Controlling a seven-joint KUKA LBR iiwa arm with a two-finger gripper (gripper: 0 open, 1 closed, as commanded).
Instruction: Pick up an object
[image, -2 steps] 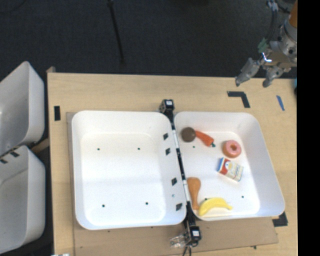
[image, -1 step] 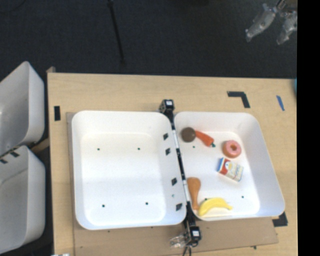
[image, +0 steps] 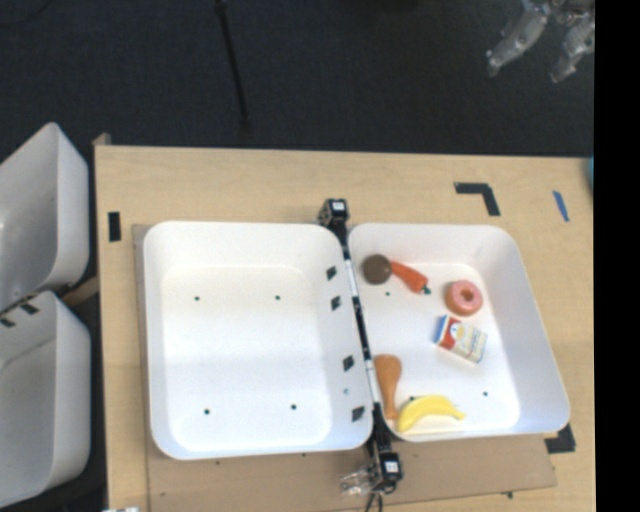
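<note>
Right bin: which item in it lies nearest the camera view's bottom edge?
The yellow banana, at the right bin's lower rim, below the brown piece beside it.

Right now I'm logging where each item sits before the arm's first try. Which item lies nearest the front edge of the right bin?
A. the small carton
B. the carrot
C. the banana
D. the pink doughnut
C. The banana lies against the front wall of the right bin, closer to that edge than the small carton, the pink doughnut or the carrot further back.
</note>
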